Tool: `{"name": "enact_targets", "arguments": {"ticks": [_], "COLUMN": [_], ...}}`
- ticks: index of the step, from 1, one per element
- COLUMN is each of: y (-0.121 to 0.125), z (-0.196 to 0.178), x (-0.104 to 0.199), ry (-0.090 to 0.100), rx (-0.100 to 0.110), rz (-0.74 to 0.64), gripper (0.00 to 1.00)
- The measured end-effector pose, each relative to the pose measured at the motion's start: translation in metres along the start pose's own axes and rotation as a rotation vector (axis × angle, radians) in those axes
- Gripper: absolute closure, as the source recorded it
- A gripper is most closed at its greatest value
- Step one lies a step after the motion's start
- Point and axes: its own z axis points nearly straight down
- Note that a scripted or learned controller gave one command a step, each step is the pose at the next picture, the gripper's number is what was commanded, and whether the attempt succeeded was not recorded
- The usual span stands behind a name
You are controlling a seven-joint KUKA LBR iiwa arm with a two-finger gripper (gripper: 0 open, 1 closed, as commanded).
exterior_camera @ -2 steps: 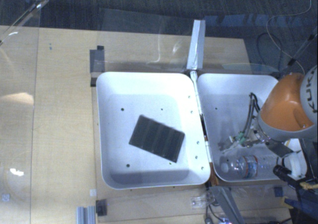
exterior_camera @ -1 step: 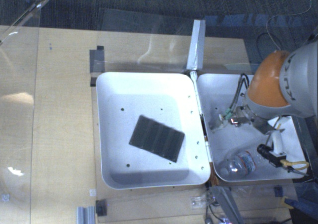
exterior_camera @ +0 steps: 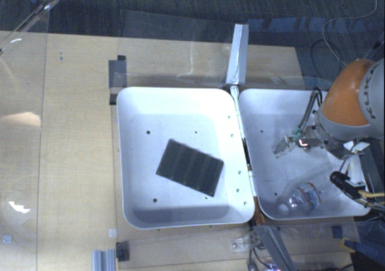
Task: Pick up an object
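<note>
A dark grey ribbed rectangular pad [exterior_camera: 190,167] lies flat and slightly turned in the middle of the left bin [exterior_camera: 135,204]. A clear crumpled plastic bottle [exterior_camera: 299,198] lies on its side near the front wall of the right bin [exterior_camera: 264,113]. My gripper [exterior_camera: 287,143] hangs low over the middle of the right bin, above and a little left of the bottle and apart from it. The grey arm with its orange band [exterior_camera: 344,100] comes in from the right behind it. I see nothing held in the gripper.
A metal divider post [exterior_camera: 237,53] rises behind the seam between the two bins. Black cables [exterior_camera: 346,182] hang at the arm's wrist over the right bin's right side. Wooden bench top [exterior_camera: 60,161] spreads to the left of the bins.
</note>
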Motion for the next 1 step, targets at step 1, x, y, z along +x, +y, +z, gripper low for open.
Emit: {"name": "enact_targets", "arguments": {"ticks": [1], "y": [0.0708], "z": [0.0022], "x": [0.0305], "ry": [0.004], "rx": [0.003], "rz": [0.035], "gripper": [0.00]}}
